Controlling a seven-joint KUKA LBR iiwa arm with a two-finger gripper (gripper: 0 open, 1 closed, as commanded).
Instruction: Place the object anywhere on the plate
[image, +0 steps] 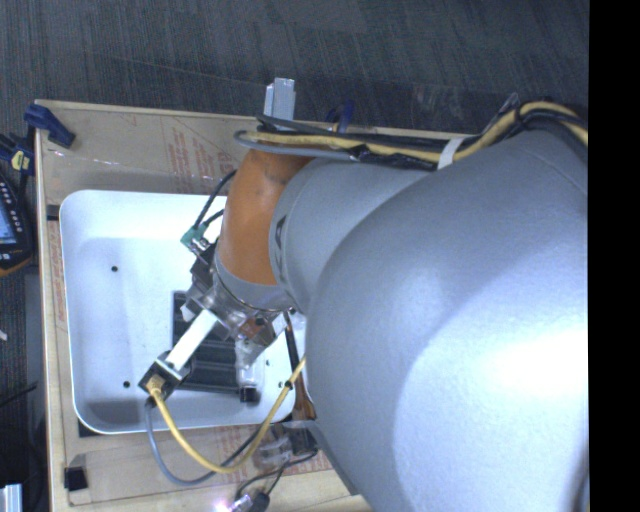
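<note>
My gripper (214, 358) hangs low over the right half of the left white bin (105, 290), just above its floor. It looks like a dark block under the orange wrist band (250, 225), with a white bar and a yellow cable (175, 440) running off its lower left corner. The grey arm (440, 330) covers the whole right side of the view and hides whatever lies beneath it. Nothing can be made out under or beside the gripper apart from the bin's white floor.
The bin's left half is bare white floor with two small dark marks (115, 268). A wooden bench frame (140, 140) surrounds the bin. Blue clamps (48, 122) sit at the far left corner, and loose cables (270, 455) lie by the front edge.
</note>
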